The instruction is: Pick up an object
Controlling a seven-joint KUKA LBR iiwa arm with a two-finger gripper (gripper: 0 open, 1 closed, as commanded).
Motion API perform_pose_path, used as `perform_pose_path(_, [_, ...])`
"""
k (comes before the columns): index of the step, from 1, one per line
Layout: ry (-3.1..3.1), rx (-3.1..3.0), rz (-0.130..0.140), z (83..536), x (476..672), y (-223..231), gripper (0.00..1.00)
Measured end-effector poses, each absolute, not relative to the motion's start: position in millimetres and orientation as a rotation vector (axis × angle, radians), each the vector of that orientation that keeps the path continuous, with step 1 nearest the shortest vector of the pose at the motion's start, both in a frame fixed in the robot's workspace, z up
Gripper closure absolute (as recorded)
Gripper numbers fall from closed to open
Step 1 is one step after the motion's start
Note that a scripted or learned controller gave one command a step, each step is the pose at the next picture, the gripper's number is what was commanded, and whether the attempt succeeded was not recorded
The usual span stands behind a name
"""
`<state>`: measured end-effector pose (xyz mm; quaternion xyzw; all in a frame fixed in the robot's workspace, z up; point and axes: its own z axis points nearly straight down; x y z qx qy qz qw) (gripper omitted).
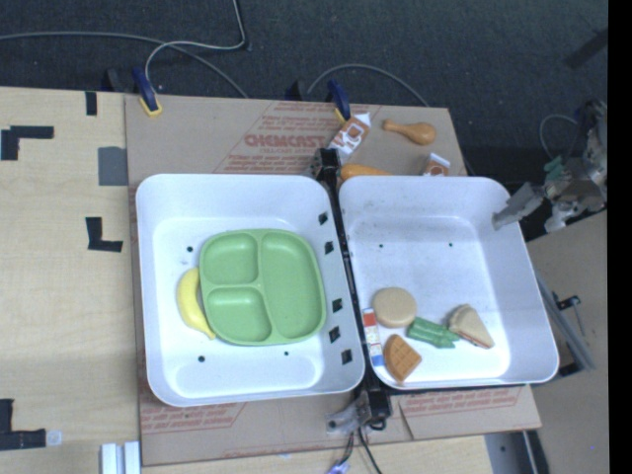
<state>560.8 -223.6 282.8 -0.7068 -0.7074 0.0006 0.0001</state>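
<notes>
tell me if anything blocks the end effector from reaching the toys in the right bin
Nothing visible does. The end effector sits past the right bin's right rim, and the bare bin floor lies between it and the toys: round bun, green piece, cone, waffle.

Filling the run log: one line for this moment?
gripper: over right bin's right rim | holding: nothing seen | green divided plate: left bin

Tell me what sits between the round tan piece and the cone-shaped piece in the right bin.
In the camera view, a green piece lies between the round tan piece and the cone-shaped piece.
</notes>
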Motion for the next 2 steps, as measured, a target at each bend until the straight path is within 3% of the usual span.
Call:
perform_pose_path(1, [-2.221,-2.218,0.002,156.5,543.4,-183.4,0.00])
perform_pose_path(2, [-2.222,-2.217,0.001,90.7,544.7,-114.4,0.00])
